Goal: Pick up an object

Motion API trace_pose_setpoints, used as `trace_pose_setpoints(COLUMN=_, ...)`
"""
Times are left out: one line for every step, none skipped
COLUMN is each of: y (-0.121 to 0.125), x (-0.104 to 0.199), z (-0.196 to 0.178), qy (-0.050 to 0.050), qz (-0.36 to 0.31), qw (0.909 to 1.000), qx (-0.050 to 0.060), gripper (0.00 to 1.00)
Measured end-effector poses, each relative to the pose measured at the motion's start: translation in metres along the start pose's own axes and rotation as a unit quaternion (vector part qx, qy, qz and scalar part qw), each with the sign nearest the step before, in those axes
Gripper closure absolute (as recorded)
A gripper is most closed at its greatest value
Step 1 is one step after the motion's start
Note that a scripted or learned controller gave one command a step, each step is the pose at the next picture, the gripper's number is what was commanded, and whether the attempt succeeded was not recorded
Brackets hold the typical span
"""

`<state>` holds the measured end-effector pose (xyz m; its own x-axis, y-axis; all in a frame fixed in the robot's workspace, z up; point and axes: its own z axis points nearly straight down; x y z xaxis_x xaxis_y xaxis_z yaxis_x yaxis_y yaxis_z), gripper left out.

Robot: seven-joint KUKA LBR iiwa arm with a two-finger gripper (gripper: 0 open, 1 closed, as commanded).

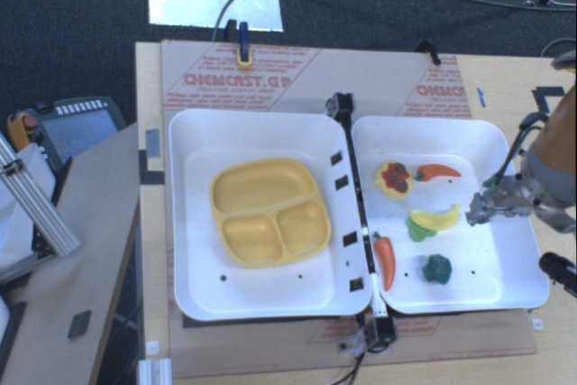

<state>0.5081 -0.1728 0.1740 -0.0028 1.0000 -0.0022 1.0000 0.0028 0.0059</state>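
Note:
The right bin (469, 132) holds several toy foods: a small pizza slice (394, 178), a red chili pepper (437, 172), a yellow banana with a green end (433, 221), an orange carrot (386, 260) by the left wall and a green broccoli (437, 269). My gripper (480, 210) comes in from the right, low over the bin's right side, just right of the banana's tip. Nothing shows between its fingers.
The left bin (194, 221) holds a yellow divided tray (270, 211). A black clamp strip (350, 194) runs between the two bins. A pendant (77, 129) and a metal rail (36, 203) lie on the side table at the left.

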Motion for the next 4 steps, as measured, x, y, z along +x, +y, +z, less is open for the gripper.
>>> trace_pose_setpoints(y=0.002, x=-0.001, z=-0.043, qy=0.0, qz=-0.001, qw=1.0, qx=-0.001, gripper=1.0)
trace_pose_setpoints(y=0.029, x=0.058, z=-0.045, qy=0.001, qz=-0.004, qw=1.0, qx=0.001, gripper=1.0)
trace_pose_setpoints(y=0.04, x=0.111, z=-0.041, qy=0.002, qz=-0.004, qw=1.0, qx=0.002, gripper=1.0)
trace_pose_setpoints(y=0.056, x=0.17, z=-0.043, qy=0.002, qz=-0.004, qw=1.0, qx=0.001, gripper=1.0)
